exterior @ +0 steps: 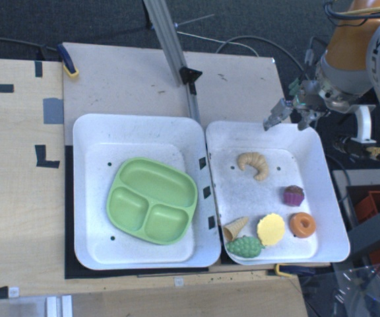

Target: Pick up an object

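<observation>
The right bin [322,177] holds several toy foods: a tan croissant [254,164], a purple piece [293,195], an orange donut [302,224], a yellow round piece [270,229], a waffle cone [235,228] and a green bumpy piece [245,247]. My gripper [287,116] hangs over the far right corner of that bin, well above and behind the croissant. Its fingers spread apart with nothing between them.
The left bin [88,177] carries a green divided plate [152,201]. A slanted metal pole [170,38] rises behind the bins. A yellow-tipped clamp [68,61] sits at the bench's far left corner. Cables lie on the dark floor beyond.
</observation>
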Controlling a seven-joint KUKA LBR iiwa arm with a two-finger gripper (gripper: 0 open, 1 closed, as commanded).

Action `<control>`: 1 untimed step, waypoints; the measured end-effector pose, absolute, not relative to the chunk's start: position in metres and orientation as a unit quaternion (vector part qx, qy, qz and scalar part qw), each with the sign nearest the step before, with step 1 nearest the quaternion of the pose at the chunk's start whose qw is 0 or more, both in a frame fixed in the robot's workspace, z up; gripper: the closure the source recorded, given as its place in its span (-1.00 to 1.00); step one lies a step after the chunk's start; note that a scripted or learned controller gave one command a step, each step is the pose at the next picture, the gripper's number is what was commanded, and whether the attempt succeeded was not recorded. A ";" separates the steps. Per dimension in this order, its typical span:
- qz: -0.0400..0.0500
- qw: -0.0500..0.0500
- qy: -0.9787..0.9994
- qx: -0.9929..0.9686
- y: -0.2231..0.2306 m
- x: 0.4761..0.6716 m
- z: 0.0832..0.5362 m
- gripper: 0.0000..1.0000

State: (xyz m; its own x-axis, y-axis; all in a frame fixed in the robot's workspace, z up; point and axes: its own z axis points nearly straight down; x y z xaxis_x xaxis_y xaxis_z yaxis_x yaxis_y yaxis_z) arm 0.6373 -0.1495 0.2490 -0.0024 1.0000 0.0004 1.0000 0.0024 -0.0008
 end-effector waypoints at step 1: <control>0.001 0.000 -0.708 -0.706 -0.150 0.637 0.249 -1.00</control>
State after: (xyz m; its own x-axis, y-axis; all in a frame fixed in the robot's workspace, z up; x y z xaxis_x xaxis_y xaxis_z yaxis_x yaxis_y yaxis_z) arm 0.6373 -0.1497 0.2491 -0.0027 1.0000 -0.0008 1.0000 0.0027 -0.0012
